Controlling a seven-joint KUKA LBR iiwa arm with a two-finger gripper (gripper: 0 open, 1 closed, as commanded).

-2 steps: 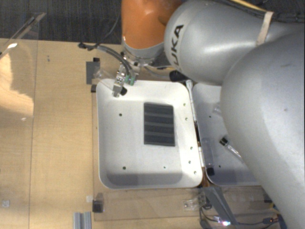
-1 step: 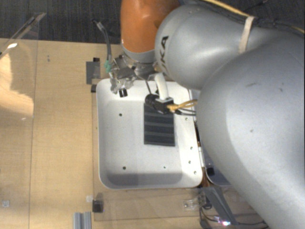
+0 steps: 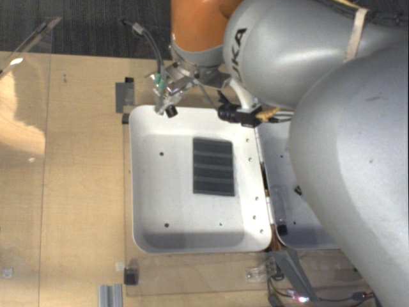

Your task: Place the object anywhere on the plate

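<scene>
1. The dark ribbed object (image 3: pixel 213 166) lies flat in the middle of the left white bin (image 3: pixel 147 190).
2. The gripper (image 3: pixel 167 104) is over this bin's far left corner.
3. Its finger state is impossible to tell.

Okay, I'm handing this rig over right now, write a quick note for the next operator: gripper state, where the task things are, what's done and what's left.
Gripper: at the far left corner of the left bin, hanging over its rim. Nothing can be made out between its fingers, and the view is too small to tell whether they are open or shut.
Task things: a dark ribbed rectangular piece lies flat in the middle of the left bin. I cannot tell whether it is the plate or the object; no other loose item can be made out.
Done: no placement is visible.
Left: confirm which item is which, then pick up the object and set it on the plate.
</scene>
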